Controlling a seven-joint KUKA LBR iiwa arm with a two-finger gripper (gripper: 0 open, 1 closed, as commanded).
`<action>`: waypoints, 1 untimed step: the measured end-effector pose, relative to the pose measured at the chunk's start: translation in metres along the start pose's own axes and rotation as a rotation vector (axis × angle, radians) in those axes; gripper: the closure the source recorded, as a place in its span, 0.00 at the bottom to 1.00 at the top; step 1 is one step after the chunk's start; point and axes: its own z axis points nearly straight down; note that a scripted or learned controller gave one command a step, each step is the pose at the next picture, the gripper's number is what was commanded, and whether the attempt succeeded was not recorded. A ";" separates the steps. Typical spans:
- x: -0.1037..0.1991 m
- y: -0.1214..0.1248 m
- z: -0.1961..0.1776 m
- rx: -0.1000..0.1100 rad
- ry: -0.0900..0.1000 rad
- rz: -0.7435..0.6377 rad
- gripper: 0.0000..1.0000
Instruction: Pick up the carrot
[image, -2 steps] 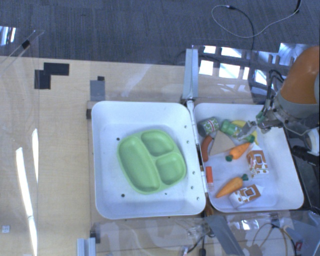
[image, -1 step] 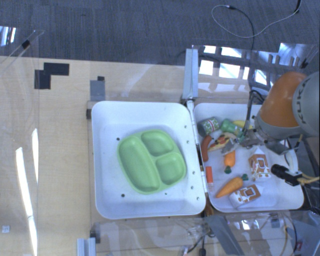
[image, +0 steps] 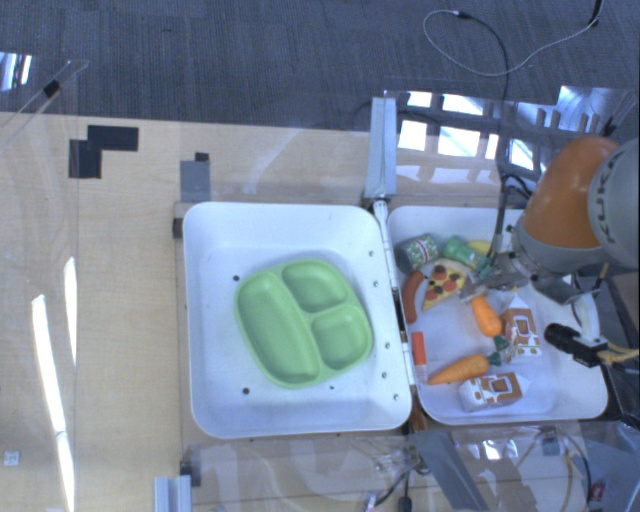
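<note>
- The carrot (image: 460, 369) lies slanted low in the right bin (image: 590, 405), near a small carton (image: 490, 391).
- The end effector (image: 483, 281) hangs above, near the pizza slice (image: 440, 283); its opening cannot be told.
- It should descend across the carrot's middle, avoiding the carton.

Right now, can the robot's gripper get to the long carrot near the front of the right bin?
Probably yes. The carrot lies uncovered, with the gripper hanging just beyond it, over the same right bin.
</note>
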 end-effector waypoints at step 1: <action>0.125 0.028 -0.085 0.013 0.004 0.090 1.00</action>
